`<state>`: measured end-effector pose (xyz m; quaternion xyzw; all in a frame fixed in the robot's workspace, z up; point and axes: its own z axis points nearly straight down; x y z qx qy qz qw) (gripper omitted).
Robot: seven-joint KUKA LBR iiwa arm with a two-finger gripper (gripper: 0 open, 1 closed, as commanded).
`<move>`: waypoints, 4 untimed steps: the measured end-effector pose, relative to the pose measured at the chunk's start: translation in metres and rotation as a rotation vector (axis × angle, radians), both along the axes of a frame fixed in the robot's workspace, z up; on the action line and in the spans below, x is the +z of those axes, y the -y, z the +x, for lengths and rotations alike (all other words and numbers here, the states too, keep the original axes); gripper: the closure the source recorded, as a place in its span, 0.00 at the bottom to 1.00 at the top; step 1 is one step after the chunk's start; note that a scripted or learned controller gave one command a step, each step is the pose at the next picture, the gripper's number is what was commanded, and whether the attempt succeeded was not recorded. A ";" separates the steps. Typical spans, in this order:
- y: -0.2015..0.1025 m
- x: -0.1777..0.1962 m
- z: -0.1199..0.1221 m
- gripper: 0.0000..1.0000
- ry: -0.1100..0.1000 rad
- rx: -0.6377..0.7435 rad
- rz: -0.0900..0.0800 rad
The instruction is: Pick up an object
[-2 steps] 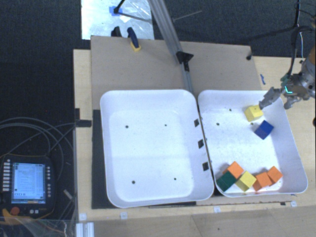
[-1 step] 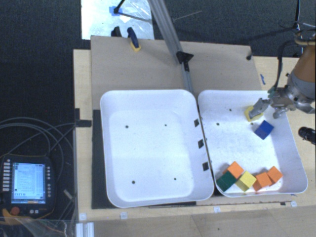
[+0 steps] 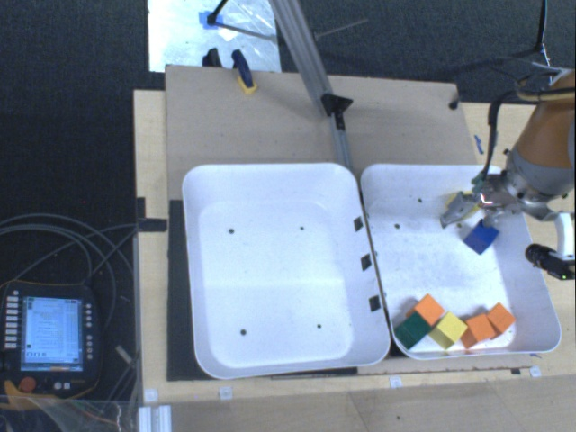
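Two-finger metal gripper sits over the upper right part of the right white plastic bin, wrist w/ orange band above it at frame right. Fingers splayed apart, nothing between them. Small blue cube lies on the bin floor just below and slightly right of the fingertips; cannot tell if it touches them.

Other blocks cluster along the bin's lower edge, well apart from the gripper: orange cube, dark green cube, yellow cube, two more orange blocks toward the lower right corner. Centre and left of the right bin floor are bare. Blue cube is nearer the right wall than the left wall.

Left white plastic bin adjoins the right one, black clips at the shared rim.

Bins rest on a tan board bench. Grey slanted pole crosses the top. Handheld control pendant w/ lit screen lies on dark carpet at lower left, cables beside it.
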<state>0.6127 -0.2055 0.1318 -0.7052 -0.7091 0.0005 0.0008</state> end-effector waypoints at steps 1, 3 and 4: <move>0.003 -0.017 0.005 0.00 0.018 -0.001 -0.011; -0.003 0.049 0.016 1.00 0.010 0.001 -0.003; -0.003 0.079 0.018 1.00 0.008 0.000 -0.002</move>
